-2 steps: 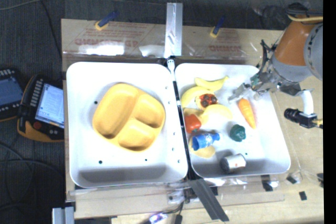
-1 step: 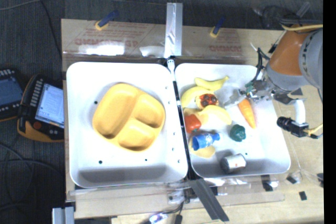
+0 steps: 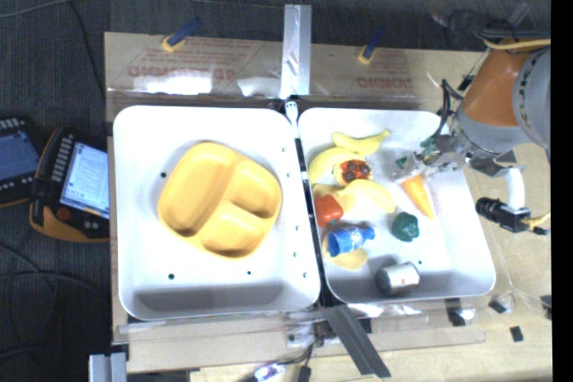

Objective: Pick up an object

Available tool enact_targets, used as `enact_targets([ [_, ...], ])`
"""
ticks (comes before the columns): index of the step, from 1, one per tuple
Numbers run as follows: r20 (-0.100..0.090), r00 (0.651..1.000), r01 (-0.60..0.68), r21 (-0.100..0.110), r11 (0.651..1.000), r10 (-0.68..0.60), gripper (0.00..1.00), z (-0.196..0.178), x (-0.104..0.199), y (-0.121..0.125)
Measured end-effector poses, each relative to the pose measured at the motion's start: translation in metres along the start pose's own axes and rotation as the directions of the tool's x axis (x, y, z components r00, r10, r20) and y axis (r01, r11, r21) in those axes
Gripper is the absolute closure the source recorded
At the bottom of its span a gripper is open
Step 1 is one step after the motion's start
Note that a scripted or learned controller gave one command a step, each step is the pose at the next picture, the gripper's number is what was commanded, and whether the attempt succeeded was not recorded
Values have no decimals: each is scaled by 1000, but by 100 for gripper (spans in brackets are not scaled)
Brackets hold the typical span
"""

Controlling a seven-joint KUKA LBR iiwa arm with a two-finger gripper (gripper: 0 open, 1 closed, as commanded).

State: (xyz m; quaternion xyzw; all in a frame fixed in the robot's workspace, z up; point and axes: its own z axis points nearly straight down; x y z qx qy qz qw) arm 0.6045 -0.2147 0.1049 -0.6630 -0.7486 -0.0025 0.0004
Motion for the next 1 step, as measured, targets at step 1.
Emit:
enact_targets([
  [1, 5, 999, -54, 4, 999, 54, 100, -101, 54, 24],
])
